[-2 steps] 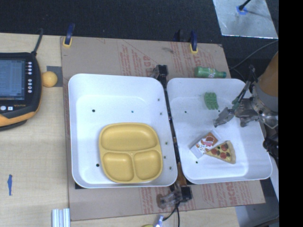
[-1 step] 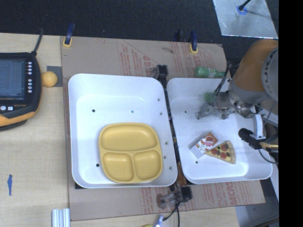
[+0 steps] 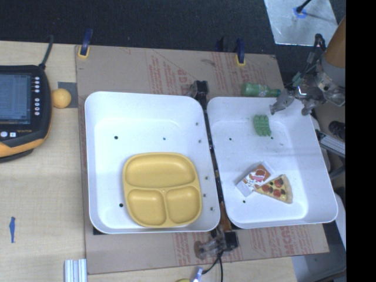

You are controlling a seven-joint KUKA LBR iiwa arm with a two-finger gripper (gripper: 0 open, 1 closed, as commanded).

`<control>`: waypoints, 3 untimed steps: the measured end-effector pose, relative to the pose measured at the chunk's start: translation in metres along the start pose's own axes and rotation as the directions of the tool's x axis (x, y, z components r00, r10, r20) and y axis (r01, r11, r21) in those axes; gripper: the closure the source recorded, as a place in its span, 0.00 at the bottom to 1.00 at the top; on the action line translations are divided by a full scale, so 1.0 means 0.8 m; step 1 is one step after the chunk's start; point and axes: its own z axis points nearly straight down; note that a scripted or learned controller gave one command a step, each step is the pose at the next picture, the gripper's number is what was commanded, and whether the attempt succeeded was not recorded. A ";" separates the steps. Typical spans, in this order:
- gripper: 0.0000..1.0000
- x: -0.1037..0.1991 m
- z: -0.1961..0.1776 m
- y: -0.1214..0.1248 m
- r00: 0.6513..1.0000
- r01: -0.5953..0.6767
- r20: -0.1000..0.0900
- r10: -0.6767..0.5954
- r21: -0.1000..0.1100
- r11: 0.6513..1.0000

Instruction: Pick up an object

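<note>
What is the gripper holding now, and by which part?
Nothing. The gripper hangs open over the right bin's far corner, with the green toy, pizza slice and small carton lying apart from it.

Pale wooden bench [image 3: 35,192], dark speckled floor [image 3: 147,10] beyond

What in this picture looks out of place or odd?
A green bottle-like thing lies on its side on the cardboard, outside the right bin, just beyond its far rim. The other small items lie inside that bin.
</note>
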 end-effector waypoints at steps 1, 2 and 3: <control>0.00 0.035 0.117 0.000 1.000 0.002 -0.001 -0.002 0.006 1.000; 1.00 0.034 0.102 0.001 1.000 0.004 0.000 -0.004 0.005 1.000; 1.00 0.188 -0.012 0.002 1.000 0.003 -0.002 -0.003 0.001 1.000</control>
